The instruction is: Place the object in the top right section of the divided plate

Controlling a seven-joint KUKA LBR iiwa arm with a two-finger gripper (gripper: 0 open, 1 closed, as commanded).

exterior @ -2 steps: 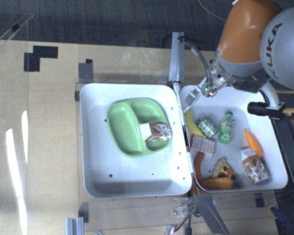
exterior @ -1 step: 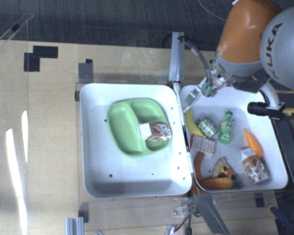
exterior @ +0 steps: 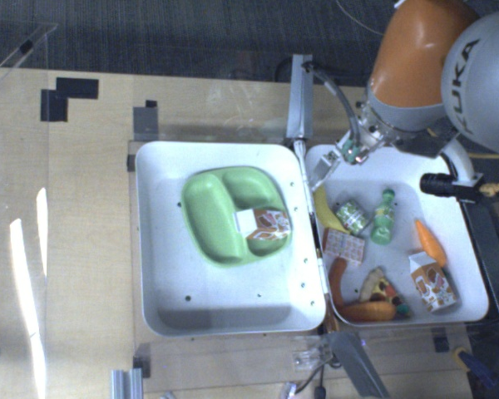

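Seen from above at a slant, two white bins sit side by side on a wooden counter point(exterior: 83, 248). The left bin point(exterior: 162, 306) holds a green divided plate point(exterior: 212, 214), and a small printed carton point(exterior: 264, 227) already lies in the plate's right-hand section, towards the bin's right wall. The right bin point(exterior: 474, 302) carries toy groceries: a green bottle point(exterior: 383, 216), a carrot point(exterior: 431, 243), a second carton point(exterior: 432, 285), a banana point(exterior: 366, 310). The grey and orange arm point(exterior: 424, 52) reaches to the right bin's top left corner, where its tool point(exterior: 353, 150) hovers; whether it is spread or pressed together cannot be told. Judged so, the carton seems placed; a good finish means withdrawing upward without brushing the plate.
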